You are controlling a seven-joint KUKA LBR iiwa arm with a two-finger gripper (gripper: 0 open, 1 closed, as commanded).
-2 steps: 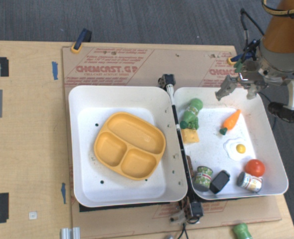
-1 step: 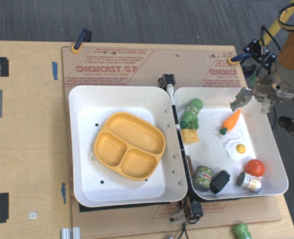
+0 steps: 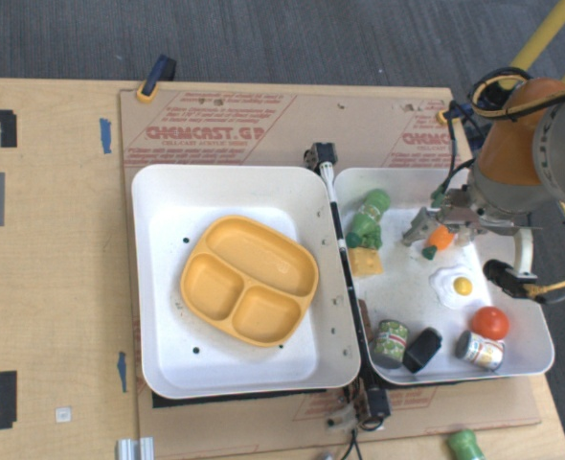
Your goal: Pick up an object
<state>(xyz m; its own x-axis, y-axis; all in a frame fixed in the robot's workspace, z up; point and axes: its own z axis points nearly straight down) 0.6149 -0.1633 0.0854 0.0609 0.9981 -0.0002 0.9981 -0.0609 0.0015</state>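
Note:
My gripper (image 3: 436,226) hangs low over the upper middle of the right bin (image 3: 531,357), with the grey arm and its orange band coming in from the right. A small orange toy carrot with a green tip (image 3: 440,241) lies right at the gripper's end, partly covered by it. Whether it is gripped cannot be told from this angle. Just below it lies a fried egg toy (image 3: 455,284). A green bottle-shaped toy (image 3: 367,218) and a yellow cheese piece (image 3: 364,262) lie to the gripper's left.
Along the right bin's front sit a green can (image 3: 390,341), a black object (image 3: 421,349), a red tomato (image 3: 490,322) and a small tin (image 3: 481,353). The left bin (image 3: 158,257) holds a yellow divided plate (image 3: 249,281). A green item (image 3: 464,443) lies off the board.

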